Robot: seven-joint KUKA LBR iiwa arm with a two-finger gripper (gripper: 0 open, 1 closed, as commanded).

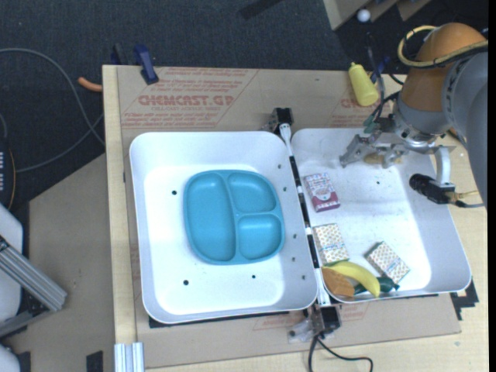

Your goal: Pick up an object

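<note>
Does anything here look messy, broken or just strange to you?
Nothing looks broken or spilled. The right bin holds its things loosely: a banana and small packets crowd its near corner at odd angles, another packet lies by the divider. The blue divided plate sits a bit askew in the left bin.
</note>
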